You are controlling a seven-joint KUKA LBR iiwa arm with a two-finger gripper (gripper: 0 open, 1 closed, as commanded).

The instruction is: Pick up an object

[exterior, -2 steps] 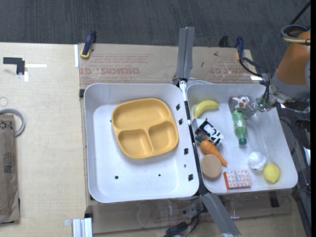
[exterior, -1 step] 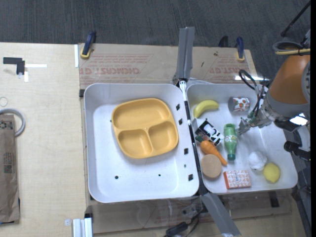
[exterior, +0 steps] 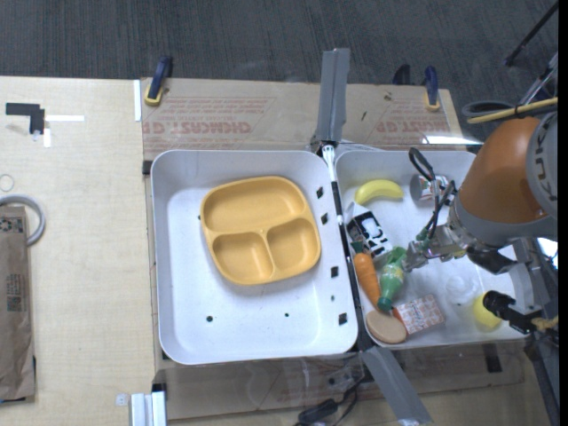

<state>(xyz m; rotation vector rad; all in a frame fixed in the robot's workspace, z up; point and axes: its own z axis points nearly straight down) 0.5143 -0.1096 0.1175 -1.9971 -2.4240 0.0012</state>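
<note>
The left bin point(exterior: 177, 264) holds a yellow divided plate point(exterior: 260, 229); the right bin point(exterior: 461, 153) holds a banana point(exterior: 378, 190), a carrot point(exterior: 366, 275) and a green bottle point(exterior: 390, 282). The tool point(exterior: 424, 248) hangs just right of the bottle, whose long axis runs up-and-down the view, so the bottle seems the nearest pick. Whether the tool is spread or pressed together cannot be told.

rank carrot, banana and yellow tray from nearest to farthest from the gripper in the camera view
Measured from the gripper:
1. Carrot, just to its left in the right bin.
2. Banana, up-left in the same bin.
3. Yellow tray, across in the left bin.
</note>
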